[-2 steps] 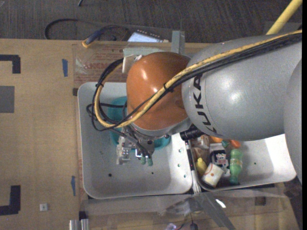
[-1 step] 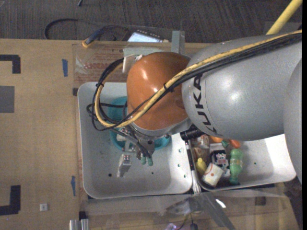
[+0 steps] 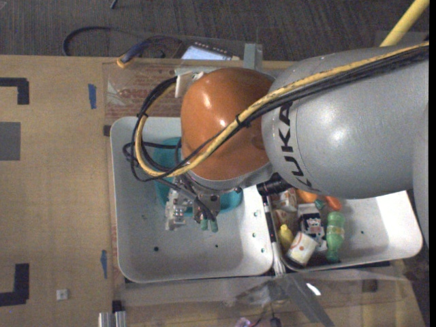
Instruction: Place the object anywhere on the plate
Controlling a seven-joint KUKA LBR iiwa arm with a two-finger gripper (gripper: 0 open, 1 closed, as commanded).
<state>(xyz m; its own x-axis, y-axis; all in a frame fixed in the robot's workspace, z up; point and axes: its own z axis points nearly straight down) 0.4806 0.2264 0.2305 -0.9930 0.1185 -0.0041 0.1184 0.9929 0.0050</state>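
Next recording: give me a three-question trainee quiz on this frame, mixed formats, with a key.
1. True or false: the gripper hangs over the left bin.
2. Which bin holds the pile of small items? A) left bin B) right bin C) both
3. Fill in: the partly hidden teal plate lies in the ____ bin, under the arm's orange band.

Key: 1 true; 2 B; 3 left.

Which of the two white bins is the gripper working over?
The left bin, the one with the teal plate. The gripper hangs over it; the right bin holds the heaped objects.
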